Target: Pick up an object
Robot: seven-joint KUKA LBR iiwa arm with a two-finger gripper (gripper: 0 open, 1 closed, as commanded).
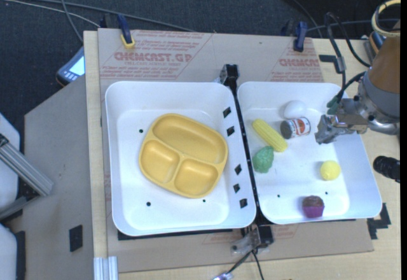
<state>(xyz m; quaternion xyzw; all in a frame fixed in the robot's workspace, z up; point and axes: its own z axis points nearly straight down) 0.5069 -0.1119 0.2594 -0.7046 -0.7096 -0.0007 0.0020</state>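
The right bin [356, 205] holds a yellow corn cob [269, 134], a green lumpy toy [264, 158], a small can lying on its side [296, 127], a white ball [294, 108], a yellow ball [330, 170] and a purple-and-brown toy [312, 206]. My gripper [326, 130] hangs over the right bin's upper right part, just right of the can and above the yellow ball. Nothing shows between its fingers.
The left bin [121, 164] holds a yellow divided plate [183, 154]. A black divider with clips [238, 145] runs between the bins. Clamps [126, 35] and cables lie at the bench's far edge.
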